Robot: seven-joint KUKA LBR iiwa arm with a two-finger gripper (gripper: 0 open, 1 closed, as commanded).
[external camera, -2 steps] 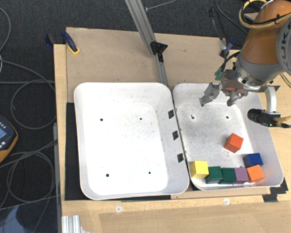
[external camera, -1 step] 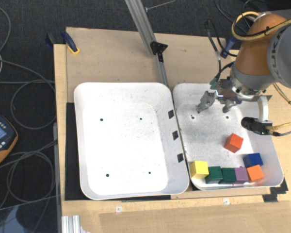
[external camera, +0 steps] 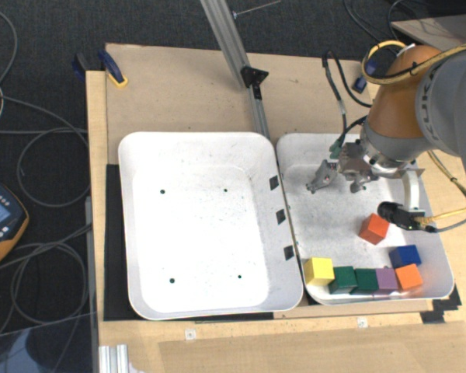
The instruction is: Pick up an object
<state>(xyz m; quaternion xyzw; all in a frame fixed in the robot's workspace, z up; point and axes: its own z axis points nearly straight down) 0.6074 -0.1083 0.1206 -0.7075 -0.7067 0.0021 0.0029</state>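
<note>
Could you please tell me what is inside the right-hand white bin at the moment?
The right bin holds seven blocks: red, blue, orange, yellow, two green, purple. The arm covers its far corner.

Single fixed view, set above the bench (external camera: 179, 76), angled down at a slant. Both white bins are taken in: left bin (external camera: 140, 208), right bin (external camera: 326, 224). The arm (external camera: 419, 92) is seen entering from the right. Floor cables are caught at the left.

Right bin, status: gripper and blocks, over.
Gripper over right bin, nothing between fingers. Red block alone mid-bin, untouched. Yellow block, green blocks, purple block, orange block, blue block packed along near wall.
</note>
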